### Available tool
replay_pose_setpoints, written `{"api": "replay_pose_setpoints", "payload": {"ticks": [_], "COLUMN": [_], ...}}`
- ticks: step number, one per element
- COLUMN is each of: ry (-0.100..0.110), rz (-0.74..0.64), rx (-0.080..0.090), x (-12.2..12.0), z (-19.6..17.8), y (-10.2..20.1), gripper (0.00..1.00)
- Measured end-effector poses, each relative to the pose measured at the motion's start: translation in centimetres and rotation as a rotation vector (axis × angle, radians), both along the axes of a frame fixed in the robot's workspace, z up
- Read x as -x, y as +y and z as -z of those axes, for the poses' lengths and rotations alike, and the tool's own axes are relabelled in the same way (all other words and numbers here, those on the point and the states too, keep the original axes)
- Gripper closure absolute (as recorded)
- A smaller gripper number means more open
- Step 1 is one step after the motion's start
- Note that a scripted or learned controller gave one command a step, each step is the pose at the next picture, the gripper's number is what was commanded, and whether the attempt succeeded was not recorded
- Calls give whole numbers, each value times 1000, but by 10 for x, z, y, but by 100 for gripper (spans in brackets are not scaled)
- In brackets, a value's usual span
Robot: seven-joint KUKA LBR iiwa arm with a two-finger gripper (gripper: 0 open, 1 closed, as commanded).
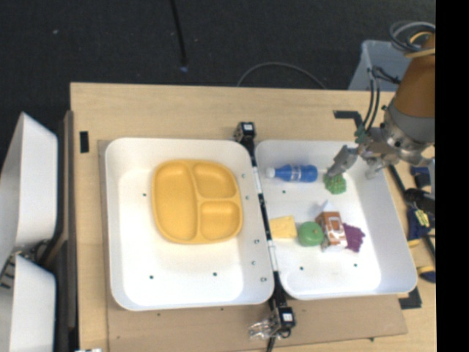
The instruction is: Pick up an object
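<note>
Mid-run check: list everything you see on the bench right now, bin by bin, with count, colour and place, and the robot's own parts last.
Bins: 2, white, side by side on the bench.
Divided plate: 1, yellow, middle of the left bin.
Bottle: 1, blue with a white cap, lying flat at the far left of the right bin.
Small green object: 1, green, right of the bottle, at the end effector tip.
Block: 1, yellow, near left of the right bin.
Round object: 1, green, right beside the block.
Small box: 1, orange and white, against the round object.
Purple object: 1, purple, right of the box.
Arm: 1, grey with an orange band, from the right.
End effector: 1, grey, over the right bin's far side.
</note>
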State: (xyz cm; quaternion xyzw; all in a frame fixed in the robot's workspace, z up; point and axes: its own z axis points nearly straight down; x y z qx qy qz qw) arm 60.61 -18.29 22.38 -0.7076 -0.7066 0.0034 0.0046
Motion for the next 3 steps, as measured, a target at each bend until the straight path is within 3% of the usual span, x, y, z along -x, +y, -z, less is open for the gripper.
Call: {"api": "replay_pose_setpoints", "payload": {"ticks": [1,3], "ry": [-13,-10], "rz": [-3,-1], "rx": [3,4], "x": [-3,-13], "z": [-8,113], "y": [0,-5], "gripper": [0,0]}}
